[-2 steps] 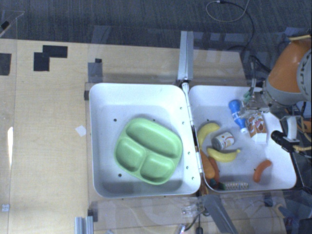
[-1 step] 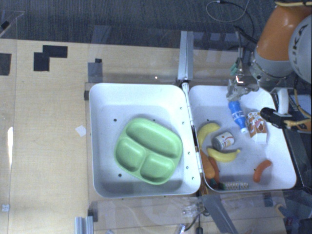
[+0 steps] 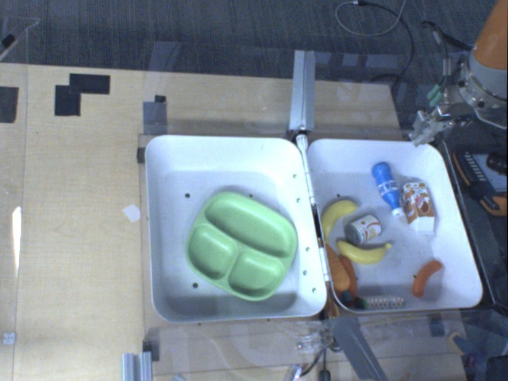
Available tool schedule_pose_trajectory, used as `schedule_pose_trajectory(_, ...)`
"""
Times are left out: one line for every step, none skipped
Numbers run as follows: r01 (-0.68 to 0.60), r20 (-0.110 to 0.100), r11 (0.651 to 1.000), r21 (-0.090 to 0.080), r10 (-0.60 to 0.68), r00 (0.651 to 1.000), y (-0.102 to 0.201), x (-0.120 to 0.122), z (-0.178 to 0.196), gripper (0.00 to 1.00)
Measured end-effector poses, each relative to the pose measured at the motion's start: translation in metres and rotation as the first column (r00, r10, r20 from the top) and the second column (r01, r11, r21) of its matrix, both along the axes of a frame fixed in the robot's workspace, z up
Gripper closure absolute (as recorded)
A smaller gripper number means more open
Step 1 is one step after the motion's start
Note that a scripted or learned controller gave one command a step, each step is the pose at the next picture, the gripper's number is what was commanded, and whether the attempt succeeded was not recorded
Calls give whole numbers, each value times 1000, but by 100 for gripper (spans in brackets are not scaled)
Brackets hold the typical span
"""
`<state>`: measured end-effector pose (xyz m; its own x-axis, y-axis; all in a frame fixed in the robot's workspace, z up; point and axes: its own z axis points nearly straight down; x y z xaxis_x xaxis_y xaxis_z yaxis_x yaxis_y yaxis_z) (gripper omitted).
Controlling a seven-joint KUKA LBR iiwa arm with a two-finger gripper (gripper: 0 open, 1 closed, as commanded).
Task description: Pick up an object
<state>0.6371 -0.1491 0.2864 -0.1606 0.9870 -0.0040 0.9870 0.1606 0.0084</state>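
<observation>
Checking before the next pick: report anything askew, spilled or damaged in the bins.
No spill or damage shows. The small can lies tipped on its side between two bananas, and the green divided tray sits skewed in the left bin.

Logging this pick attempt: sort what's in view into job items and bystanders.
Job (candidates in the right bin): blue bottle, small carton, can, two bananas, sausage, carrot; gripper.

Lying about: green divided tray, left bin, cable.

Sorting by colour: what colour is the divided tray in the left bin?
Light green, plain, no pattern. The divided tray shows best in the camera view, lying in the left bin.
</observation>
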Motion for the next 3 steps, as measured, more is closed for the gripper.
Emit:
schedule_pose_trajectory(121, 0, 993, 0, -121, 993, -40, 5, -12, 100)
schedule_pose_trajectory(113, 7, 994, -2, -113, 994, -38, 7, 1, 100)
schedule_pose_trajectory(144, -2, 990, 0, -144, 990, -53, 11, -36, 100)
